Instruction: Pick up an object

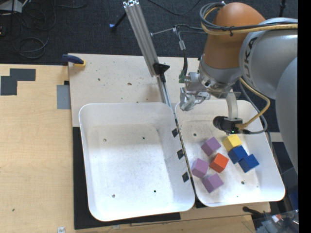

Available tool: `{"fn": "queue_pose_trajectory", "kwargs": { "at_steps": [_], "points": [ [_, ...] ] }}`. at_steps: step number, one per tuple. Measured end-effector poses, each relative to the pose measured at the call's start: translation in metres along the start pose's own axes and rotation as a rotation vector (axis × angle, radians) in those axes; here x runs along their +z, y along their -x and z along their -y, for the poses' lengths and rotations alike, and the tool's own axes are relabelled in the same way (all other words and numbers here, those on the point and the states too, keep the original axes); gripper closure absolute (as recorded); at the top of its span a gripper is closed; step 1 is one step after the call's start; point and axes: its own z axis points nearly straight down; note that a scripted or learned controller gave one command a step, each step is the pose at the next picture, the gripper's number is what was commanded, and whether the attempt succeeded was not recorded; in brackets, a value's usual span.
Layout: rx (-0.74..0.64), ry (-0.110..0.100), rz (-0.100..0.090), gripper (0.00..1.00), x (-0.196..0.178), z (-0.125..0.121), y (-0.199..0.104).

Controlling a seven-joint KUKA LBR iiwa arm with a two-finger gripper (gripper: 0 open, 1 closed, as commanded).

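Where the arm ends: the silvery metal gripper (189, 101) points down over the far-left corner of the right bin, well apart from every block.
Grip state: open or closed cannot be told from this slanted view.
Right bin: the shallow white plastic right bin (272, 188) holds seven small blocks, gathered in its middle and near half.
Nearest block: the first purple cube (210, 145) sits with a corner turned toward the bin's far side.
Orange cube (219, 162): just beside it on the near-right, set diamond-wise.
Other purples: the second purple cube (199, 168) is left of the orange one, and the third purple cube (212, 182) is nearer the front, the two close together.
Coloured row: the yellow cube (233, 141), first blue cube (237, 153) and second blue cube (249, 162) form a line whose long axis runs far-left to near-right.
Block shape: each looks about as long as wide.
Left bin: the shallow white plastic left bin (97, 130) lies alongside, rims meeting.
Beyond: a ribbed aluminium bar (143, 38) slants above the pale wooden bench (107, 76).
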Motion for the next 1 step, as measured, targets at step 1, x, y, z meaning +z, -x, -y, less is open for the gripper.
{"fn": "queue_pose_trajectory", "kwargs": {
  "at_steps": [1],
  "points": [
    [-0.001,0.001,0.000,1.00,-0.0041,0.0050,-0.0528]
  ]
}}
